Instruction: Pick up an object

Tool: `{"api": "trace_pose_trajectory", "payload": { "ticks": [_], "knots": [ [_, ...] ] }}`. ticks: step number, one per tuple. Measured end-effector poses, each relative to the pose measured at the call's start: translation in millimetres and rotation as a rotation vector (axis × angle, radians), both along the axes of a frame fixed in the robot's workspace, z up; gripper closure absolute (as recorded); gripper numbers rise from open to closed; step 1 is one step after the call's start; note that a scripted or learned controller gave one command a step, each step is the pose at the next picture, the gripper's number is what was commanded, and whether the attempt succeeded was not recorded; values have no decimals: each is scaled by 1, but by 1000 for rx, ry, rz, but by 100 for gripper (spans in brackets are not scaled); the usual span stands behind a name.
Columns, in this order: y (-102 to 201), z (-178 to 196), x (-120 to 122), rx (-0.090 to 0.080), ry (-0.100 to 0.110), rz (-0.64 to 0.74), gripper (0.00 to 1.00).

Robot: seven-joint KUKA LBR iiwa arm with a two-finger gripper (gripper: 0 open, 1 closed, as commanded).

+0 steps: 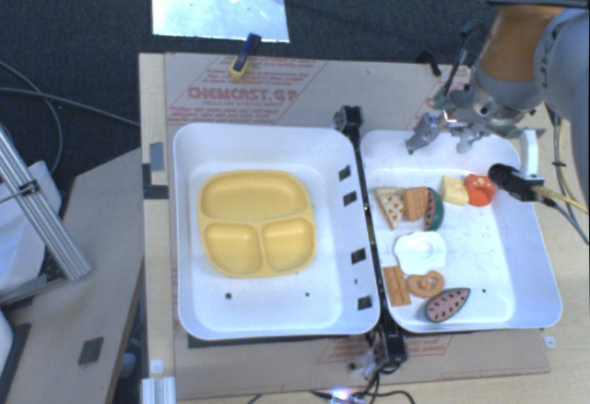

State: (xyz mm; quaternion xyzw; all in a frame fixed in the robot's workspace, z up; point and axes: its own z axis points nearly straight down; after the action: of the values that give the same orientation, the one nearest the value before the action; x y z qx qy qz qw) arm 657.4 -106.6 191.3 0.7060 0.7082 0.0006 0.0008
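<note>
A cardboard-covered bench (277, 84) carries two shallow white bins side by side. Nearest the camera in the right bin (530, 287) lies a watermelon slice (447, 303), then a pretzel (426, 283), a white fried egg (420, 251), and further back a waffle wedge (391, 206) and a tomato (478, 190). The left bin (189, 208) holds a yellow divided tray (256, 221). The gripper (443, 136) hovers over the far rim — its fingers look spread and hold nothing. This seems the approach step; next it must choose a piece, move nearer the camera and descend. The food lies well apart from it.
</note>
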Motion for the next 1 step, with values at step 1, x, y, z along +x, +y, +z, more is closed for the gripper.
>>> {"api": "trace_pose_trajectory", "payload": {
  "ticks": [1],
  "knots": [
    [63, -8, -91, 4, 8, 5, 0]
  ]
}}
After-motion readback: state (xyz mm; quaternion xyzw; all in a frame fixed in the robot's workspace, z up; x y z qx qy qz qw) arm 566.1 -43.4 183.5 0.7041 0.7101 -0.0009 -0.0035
